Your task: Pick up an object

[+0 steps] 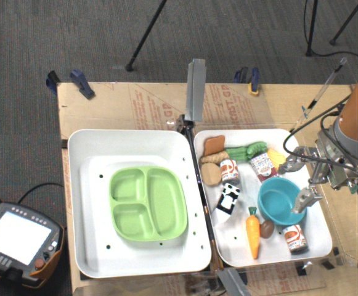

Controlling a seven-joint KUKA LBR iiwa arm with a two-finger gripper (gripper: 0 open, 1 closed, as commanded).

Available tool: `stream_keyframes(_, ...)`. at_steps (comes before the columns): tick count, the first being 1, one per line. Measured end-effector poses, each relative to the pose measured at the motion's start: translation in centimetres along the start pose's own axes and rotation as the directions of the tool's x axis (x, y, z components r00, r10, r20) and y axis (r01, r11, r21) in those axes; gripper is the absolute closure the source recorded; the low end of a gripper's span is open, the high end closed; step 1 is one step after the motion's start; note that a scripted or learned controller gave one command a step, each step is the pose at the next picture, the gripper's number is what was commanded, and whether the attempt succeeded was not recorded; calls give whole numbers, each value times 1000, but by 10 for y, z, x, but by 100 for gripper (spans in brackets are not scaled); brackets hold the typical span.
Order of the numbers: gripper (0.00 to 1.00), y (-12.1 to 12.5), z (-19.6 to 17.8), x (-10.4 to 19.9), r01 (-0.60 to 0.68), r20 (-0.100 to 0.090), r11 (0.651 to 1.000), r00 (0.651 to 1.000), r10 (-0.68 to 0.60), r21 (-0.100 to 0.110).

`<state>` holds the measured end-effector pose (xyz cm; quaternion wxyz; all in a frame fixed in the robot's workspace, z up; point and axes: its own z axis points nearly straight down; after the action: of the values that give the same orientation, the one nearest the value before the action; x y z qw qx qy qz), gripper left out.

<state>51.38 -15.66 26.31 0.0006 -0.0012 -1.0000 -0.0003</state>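
Note:
My gripper [297, 182] hangs over the right side of the right bin [234, 242], reaching in from the right. It is open; one fingertip [291, 163] is near a yellow item [278, 157], the other by the right rim of a blue bowl [277, 201]. Nothing sits between the fingers. Other items in this bin include a carrot [252, 232], two red-labelled cans [230, 170] [262, 164], a third can [296, 238], a black-and-white item [229, 199], a green item [246, 151], a tan potato-like lump [211, 174] and a brown piece [214, 145].
The left bin [86, 165] holds a green divided plate [148, 202]. A grey divider post [196, 94] stands between the bins at the back. A tablet-like pendant [15, 236] lies at the lower left, off the bench. Cables trail near the arm at the right.

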Motion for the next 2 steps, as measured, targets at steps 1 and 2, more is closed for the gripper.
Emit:
stream_keyframes(1, 0, 25, 152, 37, -7, -12, 1000, 1000, 7, -4)
stream_keyframes(2, 0, 74, 178, 39, 38, -3, 999, 999, -38, -3)
